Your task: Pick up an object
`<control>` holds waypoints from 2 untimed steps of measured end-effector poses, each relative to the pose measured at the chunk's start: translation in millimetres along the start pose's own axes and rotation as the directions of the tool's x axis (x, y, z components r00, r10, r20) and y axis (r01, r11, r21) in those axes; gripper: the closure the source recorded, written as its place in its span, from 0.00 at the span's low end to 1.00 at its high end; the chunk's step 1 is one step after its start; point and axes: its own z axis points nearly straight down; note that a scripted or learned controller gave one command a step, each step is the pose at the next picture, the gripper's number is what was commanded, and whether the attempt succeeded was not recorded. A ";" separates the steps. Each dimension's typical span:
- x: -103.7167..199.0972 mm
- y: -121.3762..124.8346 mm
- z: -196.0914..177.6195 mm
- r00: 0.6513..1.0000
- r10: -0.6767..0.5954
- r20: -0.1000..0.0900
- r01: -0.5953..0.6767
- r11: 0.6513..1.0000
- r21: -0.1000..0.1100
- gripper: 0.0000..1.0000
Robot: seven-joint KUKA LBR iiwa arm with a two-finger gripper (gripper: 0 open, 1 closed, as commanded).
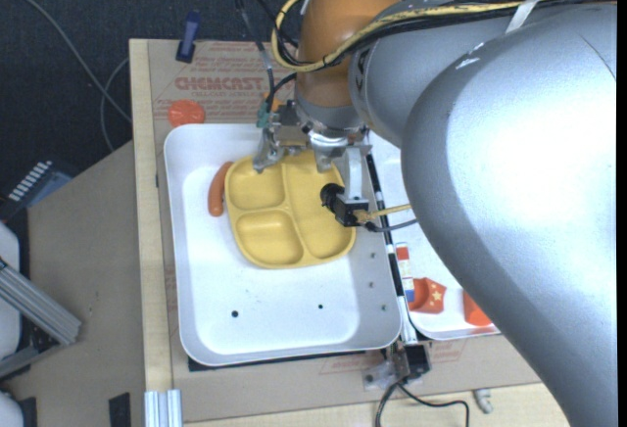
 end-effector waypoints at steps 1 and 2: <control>23.3 -61.2 25.3 1.000 0.002 -0.001 -0.002 1.000 -0.014 0.00; 69.9 -93.3 -53.3 1.000 0.000 -0.001 0.000 1.000 -0.004 0.00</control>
